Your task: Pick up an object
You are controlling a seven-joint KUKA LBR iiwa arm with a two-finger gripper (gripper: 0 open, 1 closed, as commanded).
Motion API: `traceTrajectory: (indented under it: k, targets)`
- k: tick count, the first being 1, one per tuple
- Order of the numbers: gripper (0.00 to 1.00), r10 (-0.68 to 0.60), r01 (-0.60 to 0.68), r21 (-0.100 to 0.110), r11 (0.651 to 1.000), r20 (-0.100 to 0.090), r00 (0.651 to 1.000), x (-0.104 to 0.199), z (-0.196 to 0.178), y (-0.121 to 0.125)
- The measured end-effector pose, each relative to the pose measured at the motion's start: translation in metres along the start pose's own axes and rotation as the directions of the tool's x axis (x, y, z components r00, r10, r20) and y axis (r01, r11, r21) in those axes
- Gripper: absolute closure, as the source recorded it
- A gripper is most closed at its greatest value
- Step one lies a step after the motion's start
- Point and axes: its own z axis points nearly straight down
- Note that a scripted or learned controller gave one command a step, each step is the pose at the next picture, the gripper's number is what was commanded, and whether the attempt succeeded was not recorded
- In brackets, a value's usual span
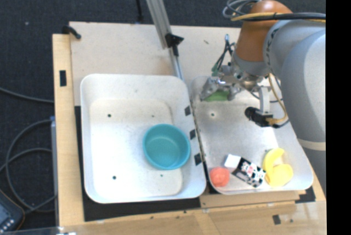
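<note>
Now look at your gripper (218,87) at the far end of the right bin (230,121): its fingers close around a small green object (218,95), gripping it just above the bin floor. Near you, the orange ball (220,176), black-and-white box (247,170) and yellow toy (277,166) lie together.

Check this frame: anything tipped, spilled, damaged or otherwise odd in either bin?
Nothing stands out. The blue bowl sits upright in the left bin; the orange ball, black-and-white box and yellow toy cluster at the right bin's near edge. The gripper hovers by a green item.
</note>
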Motion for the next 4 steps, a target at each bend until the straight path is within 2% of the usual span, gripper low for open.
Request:
traceTrajectory:
  k: [1, 3, 4]
  targets:
    - [1.00, 0.001, -0.001, -0.008, 1.000, -0.002, 1.000, 0.000, -0.015, 0.002]
    - [1.00, -0.003, 0.003, -0.009, 1.000, -0.005, 1.000, 0.000, -0.093, 0.003]
    - [1.00, -0.006, 0.006, -0.004, 1.000, -0.005, 1.000, 0.051, -0.094, -0.024]
